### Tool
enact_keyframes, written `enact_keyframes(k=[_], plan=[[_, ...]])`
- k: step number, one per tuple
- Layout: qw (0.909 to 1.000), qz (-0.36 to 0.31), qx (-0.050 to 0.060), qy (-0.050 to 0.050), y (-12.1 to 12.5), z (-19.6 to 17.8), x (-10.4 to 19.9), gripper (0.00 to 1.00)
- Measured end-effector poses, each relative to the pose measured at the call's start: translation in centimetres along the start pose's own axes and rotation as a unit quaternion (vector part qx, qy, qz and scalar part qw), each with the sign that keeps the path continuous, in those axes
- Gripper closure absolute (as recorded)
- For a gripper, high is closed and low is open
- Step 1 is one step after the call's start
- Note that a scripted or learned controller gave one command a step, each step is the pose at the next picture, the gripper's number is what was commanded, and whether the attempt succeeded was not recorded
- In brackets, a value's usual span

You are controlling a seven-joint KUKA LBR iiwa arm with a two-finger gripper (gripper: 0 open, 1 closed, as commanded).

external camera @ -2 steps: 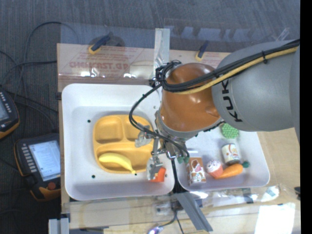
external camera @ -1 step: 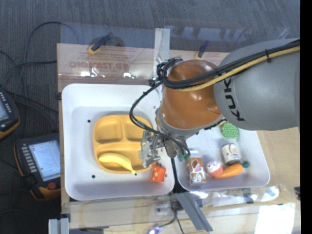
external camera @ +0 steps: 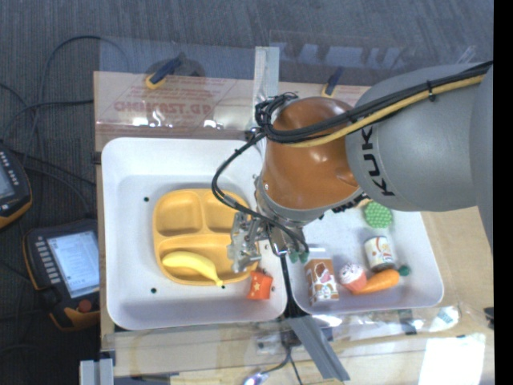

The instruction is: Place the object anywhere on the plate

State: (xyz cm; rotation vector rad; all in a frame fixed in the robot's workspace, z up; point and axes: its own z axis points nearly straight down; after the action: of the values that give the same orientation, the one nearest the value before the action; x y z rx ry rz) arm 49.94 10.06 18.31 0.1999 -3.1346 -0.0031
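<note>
Since the arm's orange band hid much of the gripper (external camera: 255, 245), I couldn't tell how the jaws stood. Banana (external camera: 190, 264), yellow and curved, lay in the plate's (external camera: 180, 212) front compartment, left bin (external camera: 128, 215). Small orange carton (external camera: 259, 285) beside the plate.

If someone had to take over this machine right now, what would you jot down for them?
Gripper: hangs low over the right edge of the yellow plate in the left bin; whether its fingers are open or shut is hard to tell.
Banana: already lying on the plate's front section.
Small orange carton: beside the plate, on the bin floor.
Right bin: carrot, can, green toy, brown carton.
Left: confirm which object counts, and that it sits on the plate.
</note>
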Motion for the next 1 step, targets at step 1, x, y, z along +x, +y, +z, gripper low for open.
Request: enact_keyframes(k=[1], plan=[[0.9981, 0.061, 0.001, -0.001, -3.53, -0.07, 0.25, 1.00]])
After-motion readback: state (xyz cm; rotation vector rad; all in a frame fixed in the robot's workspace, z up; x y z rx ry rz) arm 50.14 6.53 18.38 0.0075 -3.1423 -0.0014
